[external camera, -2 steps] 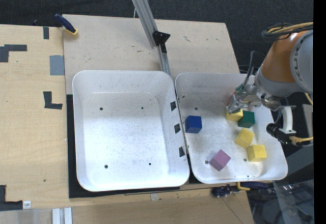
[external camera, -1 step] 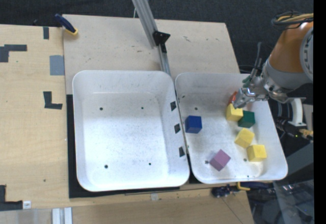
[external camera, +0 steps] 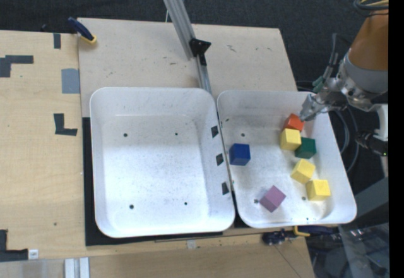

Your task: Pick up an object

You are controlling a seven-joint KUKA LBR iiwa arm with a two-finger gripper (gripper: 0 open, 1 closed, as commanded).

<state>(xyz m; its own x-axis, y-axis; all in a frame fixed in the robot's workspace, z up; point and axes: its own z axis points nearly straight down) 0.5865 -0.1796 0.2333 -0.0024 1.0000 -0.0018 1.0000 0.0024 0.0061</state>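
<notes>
On the pale wood tabletop [external camera: 158,49] we see two white bins; the right bin [external camera: 252,106] holds coloured cubes. Our hand [external camera: 309,109] hangs just above its orange cube [external camera: 294,122]; its grip we cannot tell.

The gripper [external camera: 309,110] hangs at the right bin's [external camera: 252,106] two o'clock edge, just above the orange cube [external camera: 294,122], which touches a yellow cube [external camera: 290,138].
</notes>
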